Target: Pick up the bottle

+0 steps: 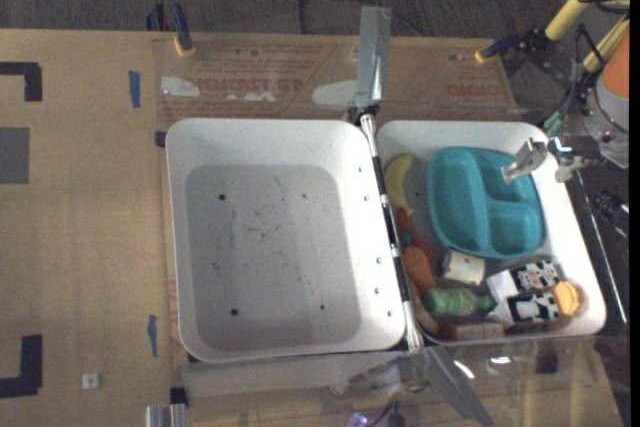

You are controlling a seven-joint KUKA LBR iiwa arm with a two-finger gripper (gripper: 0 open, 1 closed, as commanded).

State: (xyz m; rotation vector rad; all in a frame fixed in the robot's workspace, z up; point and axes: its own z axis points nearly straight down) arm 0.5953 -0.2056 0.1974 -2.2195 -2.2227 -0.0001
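Bottle point(458, 299): lies on its side low in your right bin point(572, 205), wedged among toys.
Tool point(540, 158): hangs over the teal tray point(480, 205); whether its prongs stand apart or together, you cannot tell.
Risk: crowded neighbours may block your grasp, or you may snag the carrot point(419, 266) instead.

A small silvery metal hand point(540, 158) with black cables, below an orange-banded grey wrist point(616, 90).
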